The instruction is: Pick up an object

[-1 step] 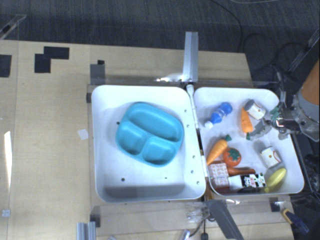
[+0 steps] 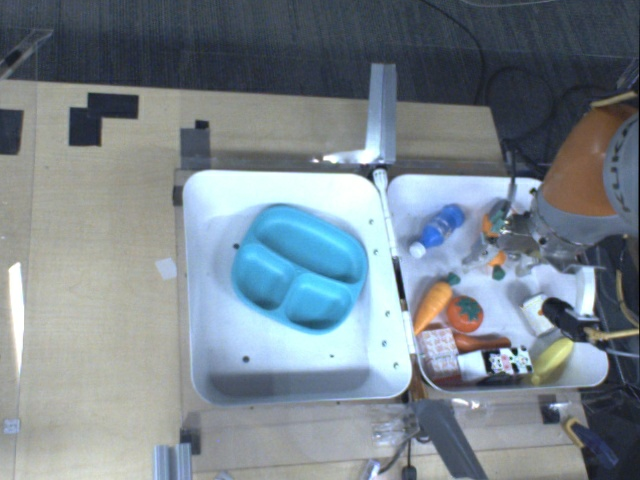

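The tabletop (image 2: pixel 90 298) carries 2 white bins. The left bin (image 2: pixel 215 368) holds a blue 3-compartment plate (image 2: pixel 298 266). The right bin (image 2: pixel 480 193) holds the clutter — a blue bottle (image 2: pixel 439 225), carrot (image 2: pixel 432 304), tomato (image 2: pixel 464 313) and yellow piece (image 2: pixel 552 358). The tool (image 2: pixel 510 236) hangs over this bin's far-right part — its grip state I cannot tell.

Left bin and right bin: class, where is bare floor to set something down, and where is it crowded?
Bare floor rings the blue tray in the left bin, widest along its near wall. The right bin is crowded: bottle, carrot, tomato.
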